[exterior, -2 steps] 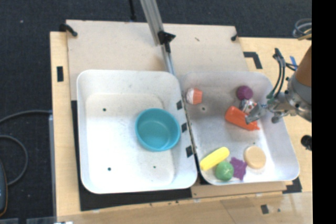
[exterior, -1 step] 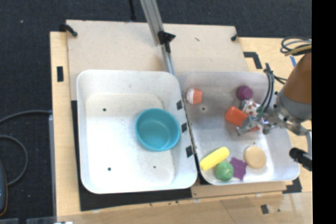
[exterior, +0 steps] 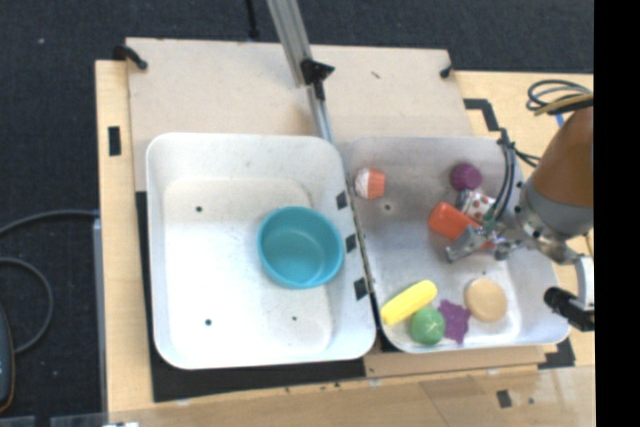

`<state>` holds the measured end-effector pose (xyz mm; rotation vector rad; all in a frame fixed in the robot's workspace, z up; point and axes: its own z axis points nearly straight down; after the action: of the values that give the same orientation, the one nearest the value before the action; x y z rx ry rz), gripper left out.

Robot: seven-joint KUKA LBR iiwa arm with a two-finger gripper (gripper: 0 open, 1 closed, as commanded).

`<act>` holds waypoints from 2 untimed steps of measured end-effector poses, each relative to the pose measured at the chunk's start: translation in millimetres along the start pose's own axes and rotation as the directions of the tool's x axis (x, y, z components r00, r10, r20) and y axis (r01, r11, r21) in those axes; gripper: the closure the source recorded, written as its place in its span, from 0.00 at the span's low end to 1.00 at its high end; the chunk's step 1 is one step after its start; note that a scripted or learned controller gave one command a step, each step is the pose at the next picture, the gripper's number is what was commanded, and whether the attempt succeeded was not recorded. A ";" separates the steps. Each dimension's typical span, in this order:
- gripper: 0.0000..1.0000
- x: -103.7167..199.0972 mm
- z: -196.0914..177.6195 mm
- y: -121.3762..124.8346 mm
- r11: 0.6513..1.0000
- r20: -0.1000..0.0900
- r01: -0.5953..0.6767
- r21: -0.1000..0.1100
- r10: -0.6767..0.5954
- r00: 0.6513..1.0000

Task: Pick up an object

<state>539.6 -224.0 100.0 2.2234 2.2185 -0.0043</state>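
Observation:
My gripper (exterior: pixel 472 237) reaches in from the right, low over the middle of the right bin (exterior: pixel 400 155). Its tip is right beside an orange-red block (exterior: pixel 446 219), which lies just to its upper left. I cannot make out whether it touches the block. A small multicoloured piece (exterior: pixel 481 205) sits against the gripper's upper side. A purple ball (exterior: pixel 465 177) lies behind it and a beige round object (exterior: pixel 486 299) lies in front of it.
Near the right bin's front edge lie a yellow oblong piece (exterior: pixel 408 301), a green ball (exterior: pixel 427 326) and a purple piece (exterior: pixel 456 319). An orange and white cup (exterior: pixel 370 183) lies at its left wall. The left bin (exterior: pixel 190 185) holds a blue bowl (exterior: pixel 300 247). A metal pole (exterior: pixel 285 10) rises behind the bins.

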 end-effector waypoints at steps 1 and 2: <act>1.00 -0.8 -12.3 1.4 1.000 0.001 -0.003 -0.006 0.003 1.000; 1.00 0.5 -56.3 4.4 1.000 -0.001 0.006 -0.008 -0.006 1.000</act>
<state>544.1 -223.4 156.2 2.2134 2.2210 0.0053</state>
